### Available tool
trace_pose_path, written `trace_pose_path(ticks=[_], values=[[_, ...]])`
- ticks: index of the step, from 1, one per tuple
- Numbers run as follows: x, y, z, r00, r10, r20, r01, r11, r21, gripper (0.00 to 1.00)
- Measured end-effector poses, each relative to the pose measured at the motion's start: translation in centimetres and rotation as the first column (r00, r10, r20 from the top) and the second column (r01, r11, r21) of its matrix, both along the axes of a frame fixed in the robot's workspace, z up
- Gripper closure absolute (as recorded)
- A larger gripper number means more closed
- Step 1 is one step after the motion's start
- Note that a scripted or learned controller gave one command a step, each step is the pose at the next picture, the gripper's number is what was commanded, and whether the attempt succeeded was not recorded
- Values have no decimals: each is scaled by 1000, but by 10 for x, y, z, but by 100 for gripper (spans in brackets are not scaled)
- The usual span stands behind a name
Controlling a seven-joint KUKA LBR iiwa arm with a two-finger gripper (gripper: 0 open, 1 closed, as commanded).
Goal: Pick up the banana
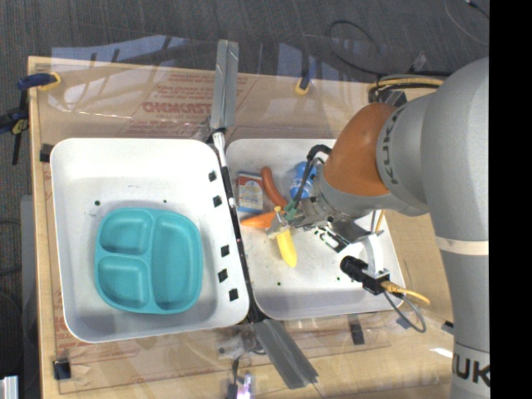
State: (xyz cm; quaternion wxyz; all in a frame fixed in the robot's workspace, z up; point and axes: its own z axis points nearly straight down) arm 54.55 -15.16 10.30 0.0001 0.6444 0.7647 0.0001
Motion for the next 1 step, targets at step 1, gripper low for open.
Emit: trace_pose_path(ticks=[1], values=[[-6,45,124,1000,-17,0,17,1000,0,100]])
